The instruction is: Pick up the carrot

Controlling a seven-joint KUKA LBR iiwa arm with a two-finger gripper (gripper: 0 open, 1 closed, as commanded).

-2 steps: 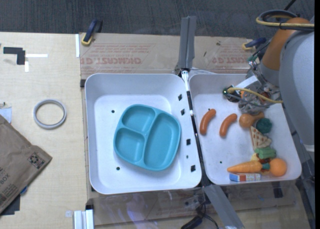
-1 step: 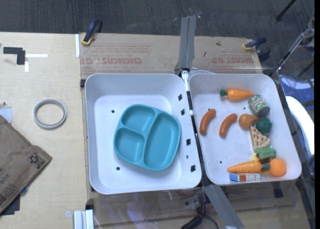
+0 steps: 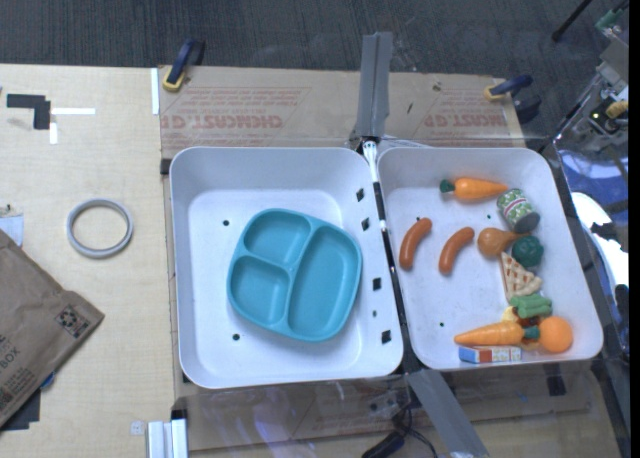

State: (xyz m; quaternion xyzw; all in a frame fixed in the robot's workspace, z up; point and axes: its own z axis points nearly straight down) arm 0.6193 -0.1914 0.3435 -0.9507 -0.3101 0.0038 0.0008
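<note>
I cannot tell the state of my fingers. One carrot (image 3: pixel 474 187) lies at the upper part of the right bin (image 3: pixel 440 336), toward the frame's right; a second carrot (image 3: pixel 490 334) lies at its lower right. Two sausages (image 3: pixel 414 243) sit between them. A blue divided plate (image 3: pixel 294 274) rests in the left bin (image 3: pixel 200 246).

"BOX" on brown carton (image 3: pixel 35 331), mirrored cardboard (image 3: pixel 340 106) print unreadable

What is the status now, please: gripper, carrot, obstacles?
Two carrots in right bin: one at top, free; one at bottom, crowded by an orange and carton.
</note>
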